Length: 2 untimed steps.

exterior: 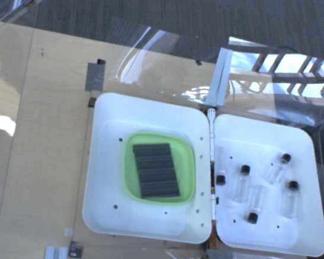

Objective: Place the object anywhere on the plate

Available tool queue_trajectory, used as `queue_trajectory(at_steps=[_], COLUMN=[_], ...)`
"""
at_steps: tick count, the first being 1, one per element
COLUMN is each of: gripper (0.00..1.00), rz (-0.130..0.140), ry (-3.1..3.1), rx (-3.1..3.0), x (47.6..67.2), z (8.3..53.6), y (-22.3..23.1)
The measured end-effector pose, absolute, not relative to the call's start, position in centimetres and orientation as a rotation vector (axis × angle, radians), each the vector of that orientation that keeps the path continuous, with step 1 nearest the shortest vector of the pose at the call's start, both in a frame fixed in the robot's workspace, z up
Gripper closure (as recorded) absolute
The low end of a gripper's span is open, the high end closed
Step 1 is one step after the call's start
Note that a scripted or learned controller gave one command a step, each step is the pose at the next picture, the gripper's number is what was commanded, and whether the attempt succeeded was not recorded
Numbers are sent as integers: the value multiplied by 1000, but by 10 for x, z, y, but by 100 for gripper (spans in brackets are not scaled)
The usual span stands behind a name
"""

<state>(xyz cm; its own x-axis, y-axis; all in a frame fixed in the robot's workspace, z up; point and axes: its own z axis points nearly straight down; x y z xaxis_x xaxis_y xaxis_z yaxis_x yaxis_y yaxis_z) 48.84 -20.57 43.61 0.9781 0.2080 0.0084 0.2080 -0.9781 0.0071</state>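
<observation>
Green plate (186,177) — dark ridged block (155,170) lying on it.

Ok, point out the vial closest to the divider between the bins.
The vial by the right bin's left wall; only its black cap shows clearly, while the others lie farther right.

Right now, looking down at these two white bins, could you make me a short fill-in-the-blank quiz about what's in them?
1. The plate in the left bin is coloured ____.
2. The dark ridged block lies on the ____.
3. The small clear bottles in the right bin have caps coloured ____.
4. Of the two bins, the bottles all lie in the ____ one.

Missing words: green; plate; black; right
</observation>
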Motion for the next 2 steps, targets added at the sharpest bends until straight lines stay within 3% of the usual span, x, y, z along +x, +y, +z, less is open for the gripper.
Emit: queue_trajectory(at_steps=[2], gripper=[0], rz=[13], ry=[329], rx=[3118], x=[488], z=[436], y=[-206])
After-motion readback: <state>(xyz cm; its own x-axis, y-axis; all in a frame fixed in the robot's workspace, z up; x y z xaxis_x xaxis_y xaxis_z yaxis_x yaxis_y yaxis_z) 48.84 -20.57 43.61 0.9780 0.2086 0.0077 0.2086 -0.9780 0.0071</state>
